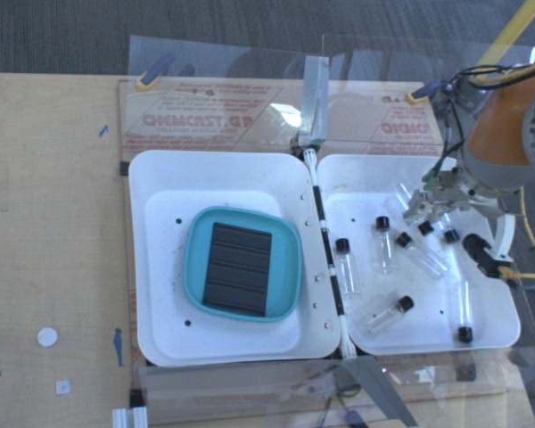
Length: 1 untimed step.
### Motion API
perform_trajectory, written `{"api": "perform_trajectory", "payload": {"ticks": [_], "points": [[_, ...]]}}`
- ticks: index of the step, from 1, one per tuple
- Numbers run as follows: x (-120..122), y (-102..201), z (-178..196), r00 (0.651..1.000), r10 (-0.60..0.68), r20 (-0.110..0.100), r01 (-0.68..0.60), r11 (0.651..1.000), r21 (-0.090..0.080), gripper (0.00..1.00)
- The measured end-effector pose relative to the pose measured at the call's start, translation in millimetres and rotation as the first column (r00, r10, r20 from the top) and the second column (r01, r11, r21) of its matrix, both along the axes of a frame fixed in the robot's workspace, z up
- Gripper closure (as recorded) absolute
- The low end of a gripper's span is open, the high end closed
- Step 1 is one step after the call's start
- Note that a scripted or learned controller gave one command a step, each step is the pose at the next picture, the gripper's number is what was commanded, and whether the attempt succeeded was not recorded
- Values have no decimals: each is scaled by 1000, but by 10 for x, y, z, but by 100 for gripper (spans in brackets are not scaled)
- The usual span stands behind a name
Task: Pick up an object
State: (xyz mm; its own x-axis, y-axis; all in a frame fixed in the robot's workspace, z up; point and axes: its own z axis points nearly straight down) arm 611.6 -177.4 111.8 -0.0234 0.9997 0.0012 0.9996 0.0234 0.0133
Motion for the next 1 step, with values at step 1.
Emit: {"api": "perform_trajectory", "payload": {"ticks": [1], "points": [[517,819,827,998,58,-33,-58,998,3,100]]}}
